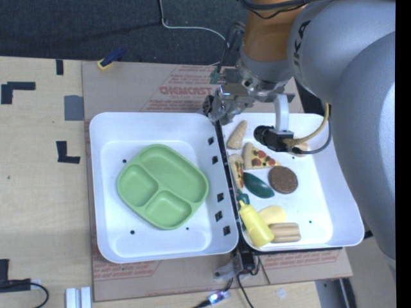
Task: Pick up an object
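The right bin [334, 217] holds several toy foods. A tan wedge [237, 134] lies at its far left, with a pizza slice [260, 158] just in front of it. Nearer still lie a dark green piece [258, 185] and a brown round cookie [283, 179]. A yellow bottle [255, 227], a pale yellow lump [271, 213] and a tan roll [284, 232] sit at the front. My gripper [223, 106] hangs over the far end of the divider between the bins, just left of the tan wedge. Nothing shows in its grasp.
A green divided plate [162, 186] lies in the left bin [103, 172]. A black part on a cable [272, 138] hangs from the wrist over the right bin's far side. The big grey arm covers the right side. Cardboard [128, 88] lies under both bins.
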`<state>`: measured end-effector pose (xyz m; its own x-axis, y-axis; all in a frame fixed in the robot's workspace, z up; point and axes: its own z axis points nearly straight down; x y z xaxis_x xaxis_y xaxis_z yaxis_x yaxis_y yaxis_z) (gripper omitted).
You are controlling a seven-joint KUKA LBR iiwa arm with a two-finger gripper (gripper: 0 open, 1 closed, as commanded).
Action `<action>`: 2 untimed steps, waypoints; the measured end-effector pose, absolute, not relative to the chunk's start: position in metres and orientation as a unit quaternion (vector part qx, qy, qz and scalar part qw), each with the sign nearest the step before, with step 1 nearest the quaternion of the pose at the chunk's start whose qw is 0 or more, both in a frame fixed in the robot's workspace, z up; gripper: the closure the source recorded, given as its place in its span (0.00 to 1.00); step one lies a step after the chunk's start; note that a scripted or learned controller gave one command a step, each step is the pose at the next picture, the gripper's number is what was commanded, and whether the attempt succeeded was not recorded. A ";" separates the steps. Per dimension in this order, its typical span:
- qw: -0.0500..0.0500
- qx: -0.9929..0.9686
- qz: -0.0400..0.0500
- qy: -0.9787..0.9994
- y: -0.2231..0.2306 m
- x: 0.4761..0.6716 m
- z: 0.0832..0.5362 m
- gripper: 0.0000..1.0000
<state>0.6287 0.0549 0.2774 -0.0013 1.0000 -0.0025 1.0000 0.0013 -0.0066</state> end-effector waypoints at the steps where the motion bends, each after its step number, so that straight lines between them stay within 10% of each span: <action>1: 0.003 -0.708 0.005 -0.706 0.033 0.616 0.177 1.00; 2: 0.001 -0.704 -0.001 -0.711 0.115 0.592 0.213 1.00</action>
